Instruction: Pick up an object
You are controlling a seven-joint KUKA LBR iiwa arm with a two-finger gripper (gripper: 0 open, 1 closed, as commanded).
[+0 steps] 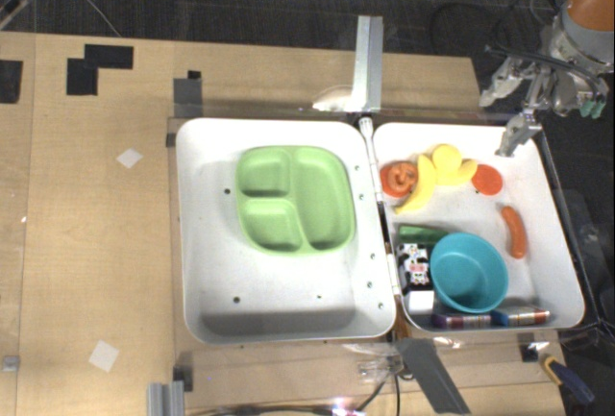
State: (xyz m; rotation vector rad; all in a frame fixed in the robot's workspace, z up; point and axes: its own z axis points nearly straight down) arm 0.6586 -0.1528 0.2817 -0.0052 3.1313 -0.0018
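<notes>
From above, the gripper (520, 112) hangs over the right bin's (562, 217) far edge, fingers apart and holding nothing. Below and left of the jaws lie a yellow banana (424, 182), an orange disc (487, 180) and a sausage (515, 232); farther below sits a teal bowl (468, 272).

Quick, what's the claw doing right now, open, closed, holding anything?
Claw: over the far right corner of the right bin; nothing seen between its tips; open or closed cannot be told.
</notes>
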